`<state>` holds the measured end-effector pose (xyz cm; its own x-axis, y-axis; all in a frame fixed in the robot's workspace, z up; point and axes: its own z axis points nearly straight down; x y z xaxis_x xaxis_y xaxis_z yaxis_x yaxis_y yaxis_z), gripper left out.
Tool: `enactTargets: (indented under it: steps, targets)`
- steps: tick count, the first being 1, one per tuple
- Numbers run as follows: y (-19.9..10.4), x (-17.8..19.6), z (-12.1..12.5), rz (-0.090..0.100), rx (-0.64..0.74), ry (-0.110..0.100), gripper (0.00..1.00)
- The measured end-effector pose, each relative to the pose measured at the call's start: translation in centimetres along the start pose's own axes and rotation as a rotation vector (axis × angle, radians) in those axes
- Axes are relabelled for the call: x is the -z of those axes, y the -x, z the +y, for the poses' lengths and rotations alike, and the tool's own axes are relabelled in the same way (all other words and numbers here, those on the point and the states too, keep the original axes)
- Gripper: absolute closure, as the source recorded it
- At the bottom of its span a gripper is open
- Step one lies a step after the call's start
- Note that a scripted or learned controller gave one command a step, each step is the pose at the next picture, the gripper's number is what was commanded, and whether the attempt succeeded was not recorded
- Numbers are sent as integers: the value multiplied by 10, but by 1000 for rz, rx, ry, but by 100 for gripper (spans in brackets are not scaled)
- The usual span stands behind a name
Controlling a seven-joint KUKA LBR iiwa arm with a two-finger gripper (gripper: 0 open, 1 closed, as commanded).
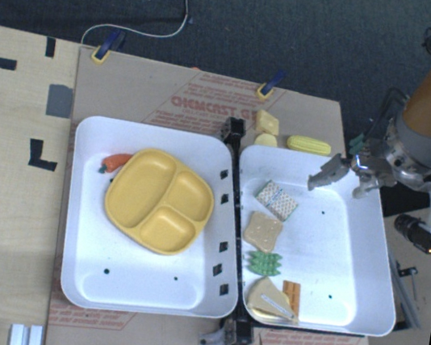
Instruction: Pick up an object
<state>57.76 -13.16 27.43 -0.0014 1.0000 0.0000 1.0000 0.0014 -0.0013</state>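
Carrot (116, 162) and yellow plate (160, 200) lie in the left bin (77, 267), the carrot tucked at the plate's far-left edge. Cracker (277, 200), toast (262, 232), a green piece (264, 262), a cheese wedge (270, 300) and a wafer (291, 297) sit along the left side of the right bin (355, 265). Above that bin's far edge hangs the gripper (340, 172), touching nothing; whether it is open I cannot tell. Corn (308, 145) lies on the brown cardboard (163, 93) beyond the 2 bins.
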Motion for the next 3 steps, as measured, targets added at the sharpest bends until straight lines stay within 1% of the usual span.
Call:
enactTargets:
  steps: [1,2,3]
  targets:
    - [-5,-135,31,1,1,-8,0]
    - [-38,-193,20,-2,2,1,0]
    - [-32,-189,62,0,1,4,0]
